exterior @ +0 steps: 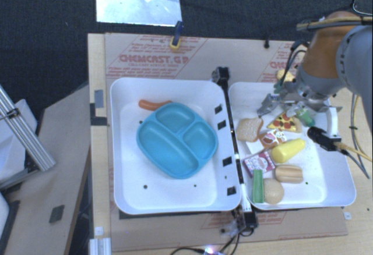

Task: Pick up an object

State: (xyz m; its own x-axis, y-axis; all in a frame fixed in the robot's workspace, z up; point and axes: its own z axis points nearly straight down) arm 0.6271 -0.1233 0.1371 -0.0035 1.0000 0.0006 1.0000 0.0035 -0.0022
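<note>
The right bin [341, 181] holds several toy foods: a bread slice [249, 129], a pizza slice [285, 122], a yellow wedge [288, 149], a pink box [259, 163], a green cucumber [257, 186] and a tan bun [288, 174]. My gripper [273, 102] hangs over the far part of this bin, just above and behind the pizza slice and to the right of the bread slice. Nothing shows in its grasp. A small green piece [304, 115] lies partly under the wrist.
The left bin [119, 149] holds a blue divided plate [176, 140] and an orange sausage [152, 104] behind it. A black divider with clips [228, 131] runs between the bins. A black cable fitting [322, 137] hangs from the arm over the right bin.
</note>
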